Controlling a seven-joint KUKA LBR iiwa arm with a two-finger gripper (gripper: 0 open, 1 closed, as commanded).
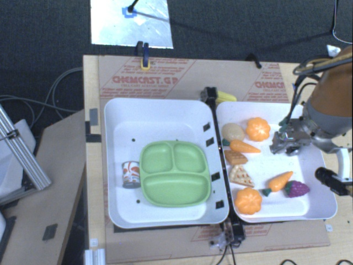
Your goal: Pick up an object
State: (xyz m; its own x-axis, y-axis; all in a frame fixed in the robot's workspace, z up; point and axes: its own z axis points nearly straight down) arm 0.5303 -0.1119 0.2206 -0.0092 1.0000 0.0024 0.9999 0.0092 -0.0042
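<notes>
Right white bin holds the toy food; left white bin holds a green divided plastic plate and a small red-and-white can.

Hand sits over the upper middle of the right bin, arm coming in from the right. Nearest candidate: round orange toy fruit, just beside the hand, to its left and slightly toward the far rim. The orange toy carrot lies further left, long axis roughly left-right. A second carrot and a purple grape bunch lie nearer the camera, below the hand.

Hand state: dark metal cluster, spread of it not resolvable (cannot tell). Nothing visible held in it.

Judgement: grasp not yet made; a short shift left would put it over the round fruit.
</notes>
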